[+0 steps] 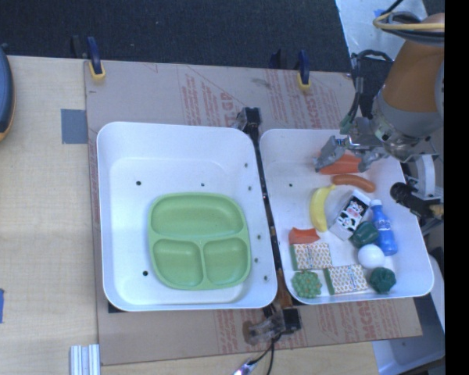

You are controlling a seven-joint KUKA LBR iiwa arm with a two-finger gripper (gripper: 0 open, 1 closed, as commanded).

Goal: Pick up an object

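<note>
Pincer (334, 156), grip unreadable, over right bin (285, 162); one banana (320, 207), one green tray (198, 241).

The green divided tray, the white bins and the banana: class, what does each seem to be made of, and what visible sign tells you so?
Green divided tray: probably moulded plastic, matte; one even colour, rounded compartment walls.
White bins: likely thin plastic, smooth and slightly glossy; rounded rims, soft sheen.
Banana: seemingly a plastic toy, uniformly yellow with a faint shine, though the view is too small to be sure.

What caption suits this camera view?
Gripper low over an orange toy in the right bin; green tray lies left.
</note>
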